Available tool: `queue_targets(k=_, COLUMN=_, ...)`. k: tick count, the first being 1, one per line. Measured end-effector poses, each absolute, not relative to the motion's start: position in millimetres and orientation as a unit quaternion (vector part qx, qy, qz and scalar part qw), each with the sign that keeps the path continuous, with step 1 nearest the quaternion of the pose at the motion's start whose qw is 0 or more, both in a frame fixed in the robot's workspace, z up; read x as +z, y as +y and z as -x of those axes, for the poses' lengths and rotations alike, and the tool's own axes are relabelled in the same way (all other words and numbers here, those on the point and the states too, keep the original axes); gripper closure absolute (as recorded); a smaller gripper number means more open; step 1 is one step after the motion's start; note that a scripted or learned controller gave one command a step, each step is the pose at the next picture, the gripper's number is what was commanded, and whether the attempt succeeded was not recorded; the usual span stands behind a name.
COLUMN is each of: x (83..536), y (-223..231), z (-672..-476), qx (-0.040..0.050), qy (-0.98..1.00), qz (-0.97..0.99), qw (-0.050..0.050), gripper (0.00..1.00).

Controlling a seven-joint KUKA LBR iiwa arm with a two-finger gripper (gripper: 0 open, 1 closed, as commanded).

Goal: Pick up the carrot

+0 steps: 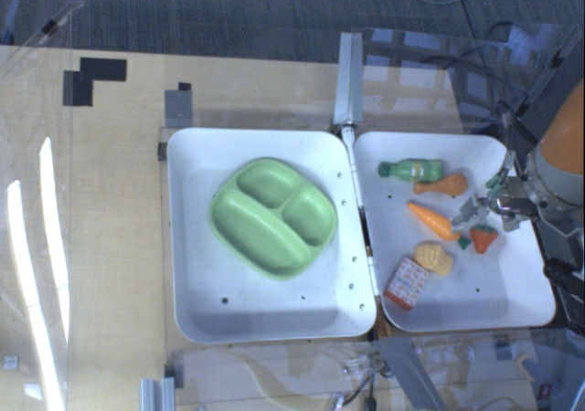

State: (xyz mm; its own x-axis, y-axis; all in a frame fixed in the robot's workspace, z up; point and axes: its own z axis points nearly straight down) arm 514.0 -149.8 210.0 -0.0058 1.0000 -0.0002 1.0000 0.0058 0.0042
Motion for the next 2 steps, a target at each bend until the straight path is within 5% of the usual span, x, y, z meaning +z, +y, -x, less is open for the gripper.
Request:
queue_targets(k=1, x=89, y=-153, z=-576.4, qx=0.0044, qy=0.658, qz=-0.753, qw=0.005, gripper=0.0)
queue_targets(k=2, x=102, y=-152, z=-578.9, qx=0.0075, qy=0.658, qz=-0.753, qw=0.006, gripper=1.0)
